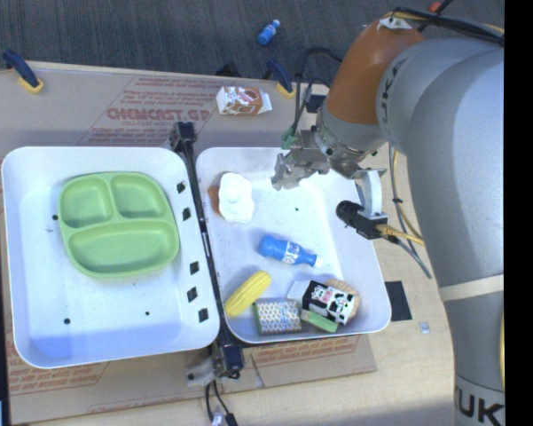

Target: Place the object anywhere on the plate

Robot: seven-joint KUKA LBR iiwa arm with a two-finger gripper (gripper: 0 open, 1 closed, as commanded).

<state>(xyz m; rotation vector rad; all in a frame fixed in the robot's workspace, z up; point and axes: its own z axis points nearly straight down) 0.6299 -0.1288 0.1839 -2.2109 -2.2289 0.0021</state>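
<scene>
A green three-compartment plate (pixel 117 223) lies in the left bin (pixel 35 327). The right bin (pixel 310 211) holds a white lump (pixel 236 197) with something orange behind it, a blue bottle (pixel 286 251), a yellow corn cob (pixel 247 292), a grey mesh block (pixel 278 315) and a black-and-white patterned box (pixel 329 303). My gripper (pixel 286 174) hangs over the upper part of the right bin, a short way right of the white lump. Nothing shows between its fingers.
A black divider (pixel 198 238) with clips separates the bins. A small red-and-white packet (pixel 243 101) lies on the cardboard behind the right bin. Blue clamps (pixel 23 71) hold the cardboard's corners. The arm and its cables (pixel 399 229) cover the bench's right side.
</scene>
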